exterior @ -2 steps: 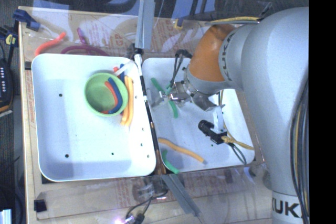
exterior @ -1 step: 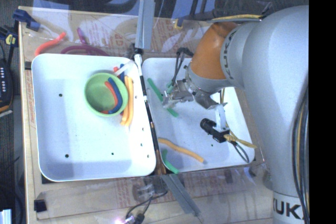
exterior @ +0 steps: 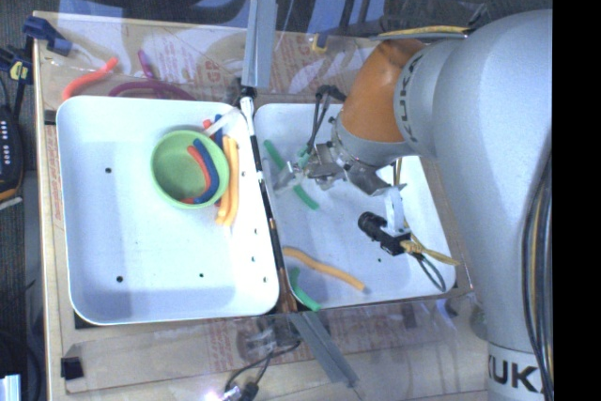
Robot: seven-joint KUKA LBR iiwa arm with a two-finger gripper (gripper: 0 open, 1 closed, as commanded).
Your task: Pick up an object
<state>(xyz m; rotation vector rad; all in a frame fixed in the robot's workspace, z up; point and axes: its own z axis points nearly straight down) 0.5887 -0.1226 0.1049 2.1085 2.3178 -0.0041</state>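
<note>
My arm [exterior: 488, 136] is a thick, smooth grey shell with an orange band [exterior: 376, 99] above the wrist, black lettering low on my base, thin dark cables looping beside the band, and a yellow-tipped black cable [exterior: 413, 249] trailing below.

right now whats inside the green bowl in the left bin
The green bowl holds curved blue and red strips. Whatever lies beneath those strips is covered.
</note>
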